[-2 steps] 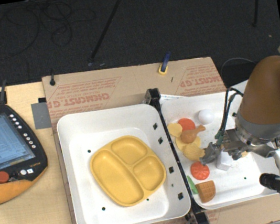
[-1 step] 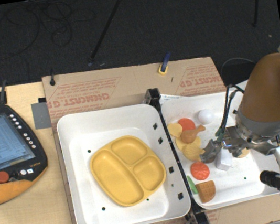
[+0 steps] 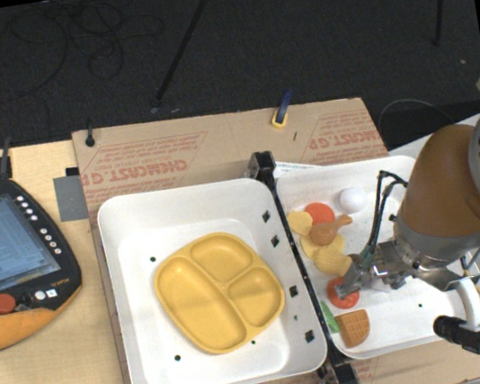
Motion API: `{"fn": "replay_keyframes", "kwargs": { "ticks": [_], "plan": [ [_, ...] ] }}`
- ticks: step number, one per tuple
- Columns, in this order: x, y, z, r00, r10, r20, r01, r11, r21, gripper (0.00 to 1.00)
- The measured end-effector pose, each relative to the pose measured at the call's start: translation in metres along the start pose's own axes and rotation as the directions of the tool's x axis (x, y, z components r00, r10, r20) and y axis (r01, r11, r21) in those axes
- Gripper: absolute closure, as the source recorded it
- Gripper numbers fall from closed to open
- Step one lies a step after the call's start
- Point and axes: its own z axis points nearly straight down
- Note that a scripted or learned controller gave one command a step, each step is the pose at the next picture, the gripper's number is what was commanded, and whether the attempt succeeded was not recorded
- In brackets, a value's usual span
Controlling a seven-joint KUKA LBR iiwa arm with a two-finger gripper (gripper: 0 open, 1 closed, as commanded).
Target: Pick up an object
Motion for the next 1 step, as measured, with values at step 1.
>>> {"fn": "replay_keyframes", "kwargs": {
  "ticks": [1],
  "plan": [
    [0.0015,-0.0010,0.0539,1.000,0.000,0.000,0.000,1.000,0.000,0.00]
  ]
}}
